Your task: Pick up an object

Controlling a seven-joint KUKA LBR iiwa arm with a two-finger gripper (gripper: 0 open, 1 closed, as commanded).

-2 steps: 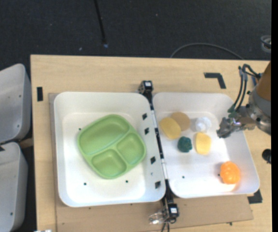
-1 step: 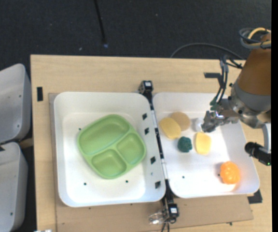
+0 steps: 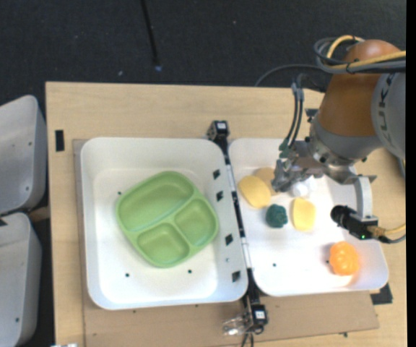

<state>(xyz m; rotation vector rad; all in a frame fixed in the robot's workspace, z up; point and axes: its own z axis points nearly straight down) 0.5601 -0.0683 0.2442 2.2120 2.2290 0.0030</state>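
Lettering shows on the grey arm (image 3: 392, 114) at the frame's edge, cut off and unreadable to us. Our gripper (image 3: 289, 179) hangs low in the right bin (image 3: 295, 284); we cannot tell its state. Just left of it lies a yellow lump (image 3: 254, 191); just below it sit a green ball (image 3: 276, 215) and a yellow block (image 3: 303, 215). An orange toy (image 3: 344, 258) rests farther off, below-right. Well left, the other bin (image 3: 96, 266) holds a green tray (image 3: 167, 217).

Grey arm (image 3: 345, 132) with orange band, looped cables, dark tool (image 3: 287, 176)
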